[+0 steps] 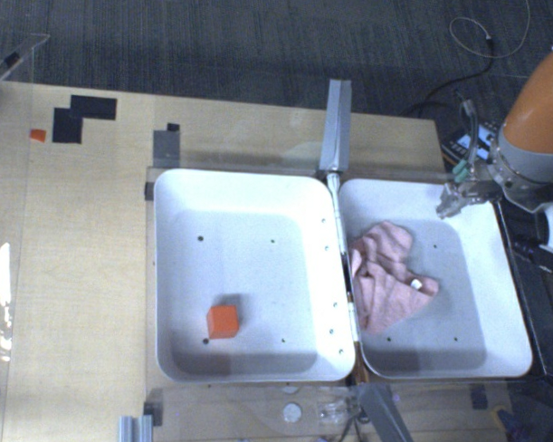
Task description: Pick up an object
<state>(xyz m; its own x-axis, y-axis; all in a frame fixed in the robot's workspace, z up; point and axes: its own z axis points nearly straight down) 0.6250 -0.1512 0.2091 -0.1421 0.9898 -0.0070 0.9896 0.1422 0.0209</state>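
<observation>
A crumpled pink cloth (389, 274) with a small white tag lies in the right bin (490, 323), toward its left side. A small orange cube (223, 322) rests in the left bin (249, 215), near its front left. My gripper (451, 203) hangs over the right bin's far right corner, up and to the right of the cloth and apart from it. Nothing shows between its fingers.
A grey metal divider post (335, 127) stands at the back between the two bins. Black marker blocks (79, 116) and a small orange square (37, 136) sit on the wooden bench at far left. Cables lie to the right of the right bin.
</observation>
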